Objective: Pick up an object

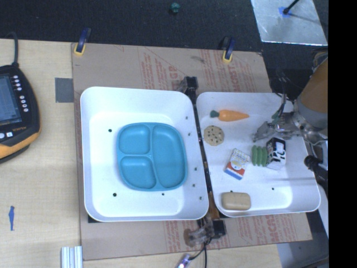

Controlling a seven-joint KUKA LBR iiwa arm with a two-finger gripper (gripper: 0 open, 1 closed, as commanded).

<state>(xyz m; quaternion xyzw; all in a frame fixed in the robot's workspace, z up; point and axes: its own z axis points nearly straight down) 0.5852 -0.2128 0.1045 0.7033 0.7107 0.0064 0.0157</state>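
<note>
Gripper (pixel 271 132) low in right bin (pixel 290 197), finger state unclear, nothing seen held; pickle (pixel 259 155) lies just below it, long axis up-down in view, touching the cow toy (pixel 276 153).

My tool (pixel 273 128) hangs low over the right bin (pixel 295 202), just above a green ridged piece (pixel 259 155) and a black-and-white item (pixel 276 152). Beyond its tip lie a carrot (pixel 232 115) and a cookie (pixel 213 134); a small carton (pixel 237 163) and a tan block (pixel 236 201) sit nearer the camera. Farther off, the left bin (pixel 100 200) holds a blue divided plate (pixel 151 156).
</note>
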